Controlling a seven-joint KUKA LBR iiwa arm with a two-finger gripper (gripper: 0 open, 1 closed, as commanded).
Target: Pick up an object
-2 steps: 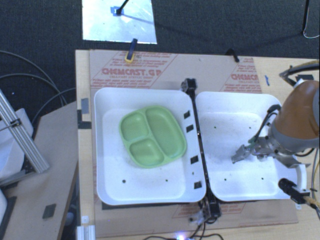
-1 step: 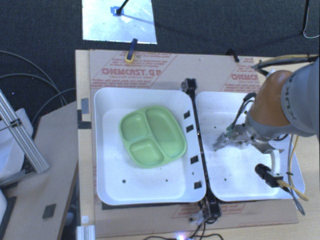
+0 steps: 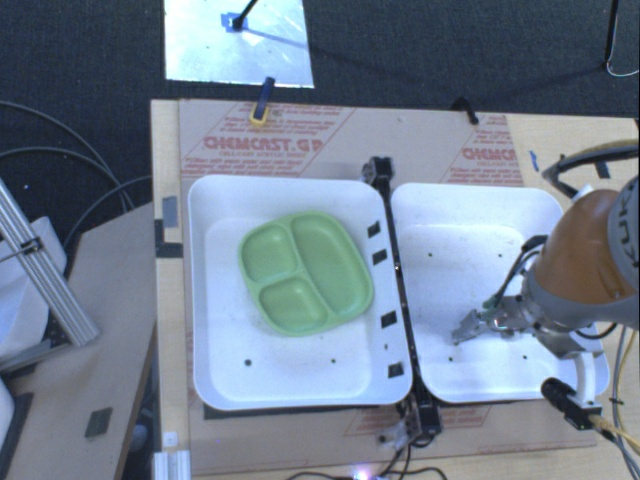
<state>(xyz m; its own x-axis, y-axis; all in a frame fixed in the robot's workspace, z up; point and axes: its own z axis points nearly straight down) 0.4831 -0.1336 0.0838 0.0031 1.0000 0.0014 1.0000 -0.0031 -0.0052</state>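
Two white bins [image 3: 300,393] on cardboard [image 3: 330,138]

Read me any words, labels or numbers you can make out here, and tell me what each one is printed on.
"CHEMCAST GP": red print on the brown protective sheet behind the left bin.
"CHEMC...": the same red print on that sheet behind the right bin, cut short and partly blurred.
Smaller red lines beside both logos: too blurred to read.
The green divided plate carries no text.

dark carpet floor [image 3: 80,38], cardboard-topped bench [image 3: 330,133]
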